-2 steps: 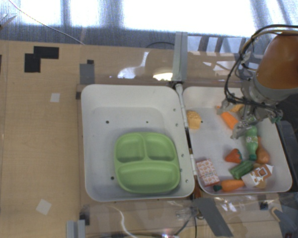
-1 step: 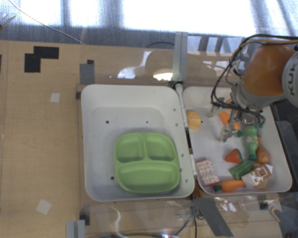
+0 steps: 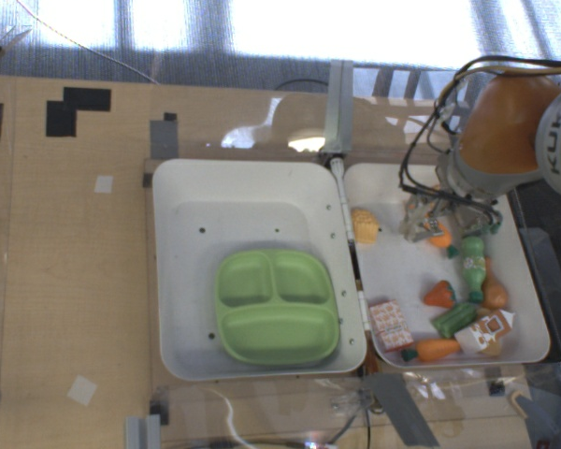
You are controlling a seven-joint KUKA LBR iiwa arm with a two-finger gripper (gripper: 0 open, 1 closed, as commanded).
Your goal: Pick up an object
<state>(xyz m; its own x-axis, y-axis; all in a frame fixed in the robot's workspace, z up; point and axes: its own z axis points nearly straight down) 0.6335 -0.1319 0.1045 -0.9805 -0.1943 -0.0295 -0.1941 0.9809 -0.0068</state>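
Far to the claw's left, in the left bin (image 3: 182,251), a green divided plate (image 3: 276,305) lies flat. It is well apart from the claw and plays no part in the coming move.

Across the divider, in the right bin (image 3: 393,269), a yellow block (image 3: 364,224) lies to the claw's left and close to the divider. Below and to the left of the claw, near the bin's front wall, lies a pink-patterned packet (image 3: 390,324) with an orange carrot (image 3: 436,349) beside it.

The claw (image 3: 437,221) hangs over the rear of the right bin. Its fingers blur into the wrist hardware; whether they are spread or closed cannot be told, and nothing can be confirmed between them.

A small orange piece (image 3: 440,240) lies immediately below the claw, touching or nearly so; it is judged the nearest candidate. Too little of it shows to give a long axis.

To the claw's lower right, a green bottle (image 3: 473,262) lies with its long axis running toward the front wall. Further that way are a strawberry-like piece (image 3: 438,294), a green block (image 3: 454,319) and a small carton (image 3: 487,332).
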